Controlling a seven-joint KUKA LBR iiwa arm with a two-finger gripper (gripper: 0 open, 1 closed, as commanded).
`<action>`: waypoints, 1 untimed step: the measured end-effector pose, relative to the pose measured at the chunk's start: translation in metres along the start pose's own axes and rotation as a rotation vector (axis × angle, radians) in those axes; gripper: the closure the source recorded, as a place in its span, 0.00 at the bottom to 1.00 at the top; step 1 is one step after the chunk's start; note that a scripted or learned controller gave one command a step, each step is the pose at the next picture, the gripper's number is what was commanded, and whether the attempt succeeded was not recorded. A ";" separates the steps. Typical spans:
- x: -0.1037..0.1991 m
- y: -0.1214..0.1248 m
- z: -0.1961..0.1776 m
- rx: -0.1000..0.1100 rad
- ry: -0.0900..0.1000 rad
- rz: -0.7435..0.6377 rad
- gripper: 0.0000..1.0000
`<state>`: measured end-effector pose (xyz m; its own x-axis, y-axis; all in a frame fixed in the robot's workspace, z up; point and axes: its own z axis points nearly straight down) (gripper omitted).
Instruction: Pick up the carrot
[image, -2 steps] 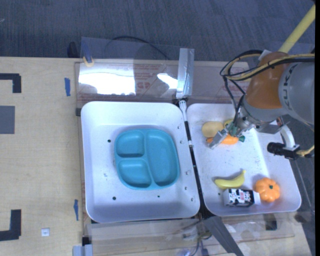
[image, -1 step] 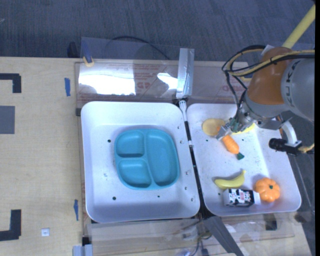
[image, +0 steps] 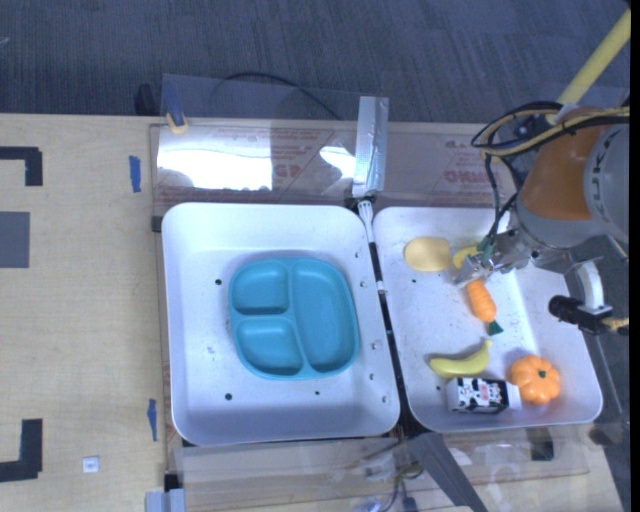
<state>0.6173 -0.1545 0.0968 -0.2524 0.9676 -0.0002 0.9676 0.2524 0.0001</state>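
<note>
I see two white bins side by side. The left bin (image: 190, 300) holds a blue divided plate (image: 294, 316). The arm (image: 575, 180) reaches over the right bin (image: 420, 400) from the right. Its gripper (image: 487, 262) sits at the upper end of the carrot (image: 482, 300), which lies near that bin's centre; I cannot tell its state. Also in the right bin: a pumpkin (image: 535, 380), a banana (image: 460, 361), a lemon (image: 428, 254), a small black-and-white box (image: 477, 395).
</note>
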 end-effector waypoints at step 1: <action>0.026 0.012 -0.106 -0.012 -0.006 -0.118 1.00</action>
